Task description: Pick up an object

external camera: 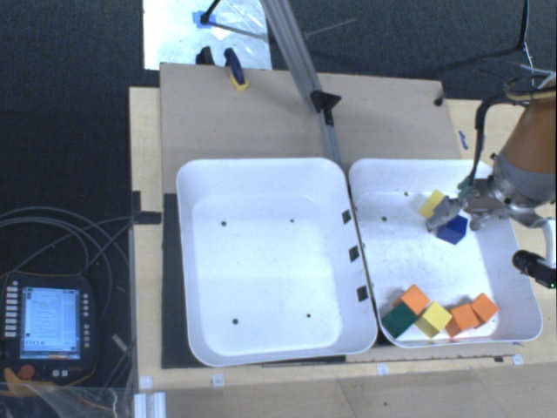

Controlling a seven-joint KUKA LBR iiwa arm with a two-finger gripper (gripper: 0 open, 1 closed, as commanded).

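My gripper (456, 223) hangs over the upper right part of the right bin (409, 251), below the grey wrist and orange band. A blue block (452, 231) sits tilted between its two grey fingers, and the gripper is shut on it. A yellow block (431, 203) lies just to the left of the left finger. Whether the blue block is off the bin floor I cannot tell.
Along the right bin's front wall lie an orange block (415, 299), a green block (399, 320), a yellow block (432, 319) and two more orange blocks (473, 312). The left bin (261, 165) stands beside it. A grey pole (296, 50) slants over the back.
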